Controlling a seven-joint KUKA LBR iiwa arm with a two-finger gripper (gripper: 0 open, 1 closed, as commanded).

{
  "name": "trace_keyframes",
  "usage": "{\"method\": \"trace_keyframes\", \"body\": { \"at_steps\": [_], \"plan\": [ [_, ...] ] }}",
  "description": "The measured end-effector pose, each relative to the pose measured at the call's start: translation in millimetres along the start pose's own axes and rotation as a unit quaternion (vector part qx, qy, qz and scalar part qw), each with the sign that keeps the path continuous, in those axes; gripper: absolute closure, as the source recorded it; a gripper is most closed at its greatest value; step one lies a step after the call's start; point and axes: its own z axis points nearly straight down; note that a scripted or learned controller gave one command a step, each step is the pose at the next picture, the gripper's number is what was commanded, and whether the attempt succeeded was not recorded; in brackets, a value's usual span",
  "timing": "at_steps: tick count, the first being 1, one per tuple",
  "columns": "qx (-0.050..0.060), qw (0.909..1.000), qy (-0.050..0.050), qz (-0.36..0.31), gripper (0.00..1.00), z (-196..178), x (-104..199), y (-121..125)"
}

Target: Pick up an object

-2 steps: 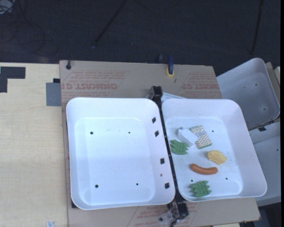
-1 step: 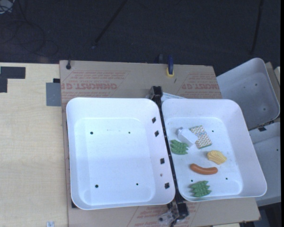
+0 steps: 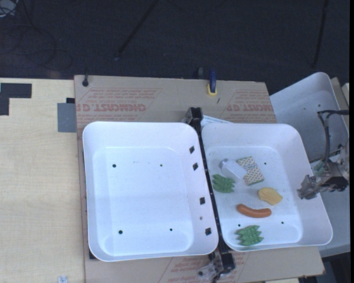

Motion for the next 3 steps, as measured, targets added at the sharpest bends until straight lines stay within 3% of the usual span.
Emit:
{"method": "trace_keyframes", "body": {
  "at_steps": [1,2,3],
  "plan": [
    [-0.007,1.0000,-0.003,0.001,1.00,-48,-11,0],
    [-0.003,1.0000,-0.001,0.000,1.00,49,-8,1],
    [-0.014,0.9999,-0.006,-0.001,1.00,-103,-10,1]
  ]
}}
